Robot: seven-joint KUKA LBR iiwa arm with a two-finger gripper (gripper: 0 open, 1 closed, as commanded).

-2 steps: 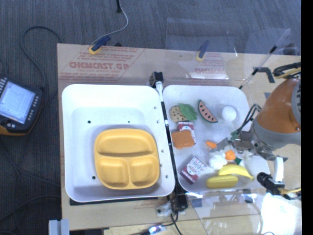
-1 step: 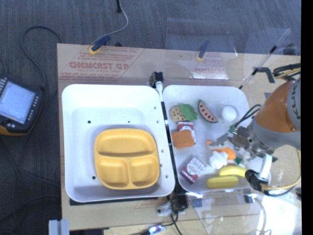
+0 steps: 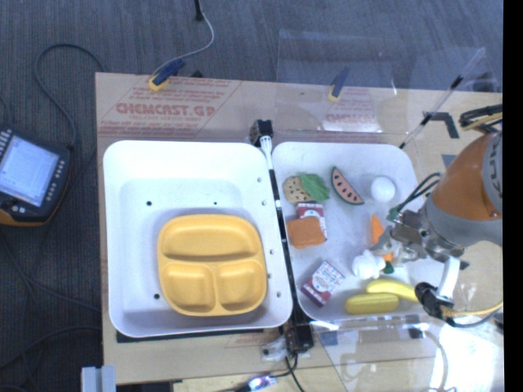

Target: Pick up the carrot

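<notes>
Orange, the carrot (image 3: 376, 229) lay near the right bin's (image 3: 343, 155) 3 o'clock wall, with the jaws (image 3: 397, 233) just at its 3 o'clock; whether they were apart or together I could not tell. Approach seemed underway; next, closing squarely around it.

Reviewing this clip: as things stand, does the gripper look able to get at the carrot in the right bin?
Probably yes. The gripper sits right beside the carrot, whose top shows uncovered. The white egg and the banana lie apart from it.
</notes>
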